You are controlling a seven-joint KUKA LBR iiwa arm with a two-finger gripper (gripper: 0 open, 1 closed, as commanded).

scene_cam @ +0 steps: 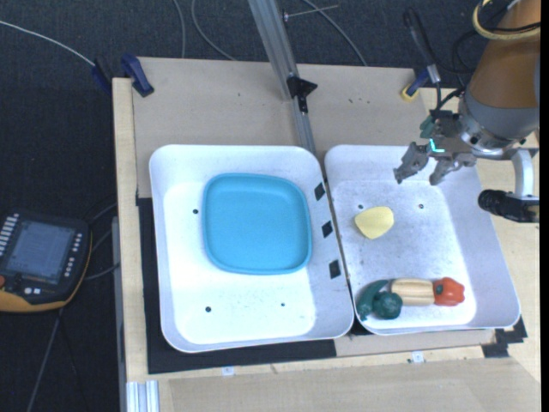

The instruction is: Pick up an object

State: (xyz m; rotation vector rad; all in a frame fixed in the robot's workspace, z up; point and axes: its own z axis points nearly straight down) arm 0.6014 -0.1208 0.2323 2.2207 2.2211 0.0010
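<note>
While a pale yellow, rounded object (374, 222) lies loose in the right bin (480, 256), the claw (426, 168) hovers open and empty at its one o'clock.

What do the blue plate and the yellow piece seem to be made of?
The blue plate looks like smooth plastic: even colour, soft sheen, rounded moulded corners. The yellow piece looks like matt plastic or foam, perhaps toy food; its dull, uniform surface leaves this open.

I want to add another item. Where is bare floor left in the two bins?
Right bin: bare between the yellow piece and the front row; that row, green piece, roll, tomato, is crowded. Gripper hangs over the back. Left bin: bare strip in front of the blue plate.
</note>
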